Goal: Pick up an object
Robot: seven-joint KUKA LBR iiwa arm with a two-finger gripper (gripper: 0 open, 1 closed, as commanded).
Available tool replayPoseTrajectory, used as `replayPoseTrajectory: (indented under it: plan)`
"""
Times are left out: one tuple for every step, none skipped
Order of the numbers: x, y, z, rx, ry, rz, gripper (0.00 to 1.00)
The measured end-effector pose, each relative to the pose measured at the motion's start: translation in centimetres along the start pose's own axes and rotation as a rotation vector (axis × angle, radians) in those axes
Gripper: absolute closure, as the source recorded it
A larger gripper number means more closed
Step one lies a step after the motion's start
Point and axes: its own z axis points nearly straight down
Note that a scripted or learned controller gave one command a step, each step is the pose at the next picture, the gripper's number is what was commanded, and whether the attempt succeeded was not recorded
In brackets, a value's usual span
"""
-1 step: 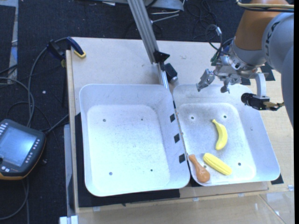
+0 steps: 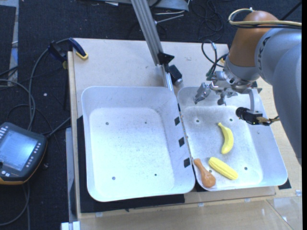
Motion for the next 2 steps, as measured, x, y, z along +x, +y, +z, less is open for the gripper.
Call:
replayPoseTrajectory:
  plan:
    - [0.0,-0.1,5.3,-0.001,0.0,0.0,0.0]
    - [0.0,0.1,3.9,-0.007,-0.001,0.0,1.0]
